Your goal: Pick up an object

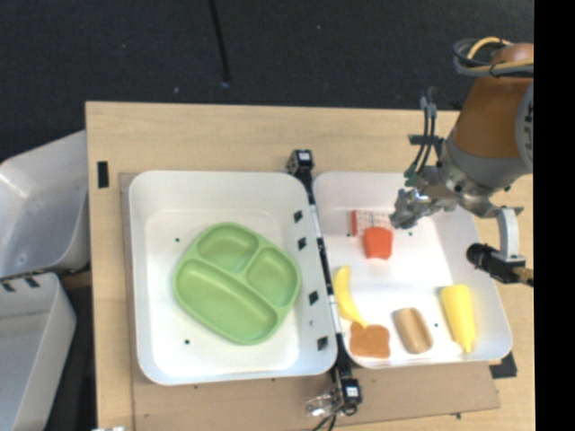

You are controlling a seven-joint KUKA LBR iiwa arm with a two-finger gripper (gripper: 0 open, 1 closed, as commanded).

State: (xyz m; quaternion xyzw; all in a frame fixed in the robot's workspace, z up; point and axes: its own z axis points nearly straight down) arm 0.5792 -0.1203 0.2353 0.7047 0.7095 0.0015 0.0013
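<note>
The gripper (411, 209) hangs over the upper part of the right bin (467, 232), carried by the arm (490, 128) that enters from the right. Its tip sits just above and to the right of an orange-red block (378, 242). Whether the fingers are open or closed cannot be determined at this resolution; nothing is seen held between them.

Candidate object: the orange-red block, nearest the gripper. It lies on the bin floor, just below a small red-and-white striped item (366, 220) that appears flat.

Handling assessment (judgement):
- The block looks small, light and rigid, probably a plastic toy.
- Its sides look short and roughly parallel; take hold across the two opposite sides.
- Smooth plastic may slip; a centred grasp is advised.
- The striped item lies close by and may be disturbed on descent.

Other contents of the right bin, along its lower edge:
- a yellow banana (345, 296) beside the left wall;
- an orange piece (370, 340);
- a tan bun-like piece (413, 329);
- a yellow corn-shaped piece (458, 316).
All lie well apart from the block.

The left bin (153, 348) holds a green divided plate (237, 282).

Both bins rest side by side on a pale wooden counter (198, 133). The surrounding floor is dark. A white container (36, 205) stands to the left.
</note>
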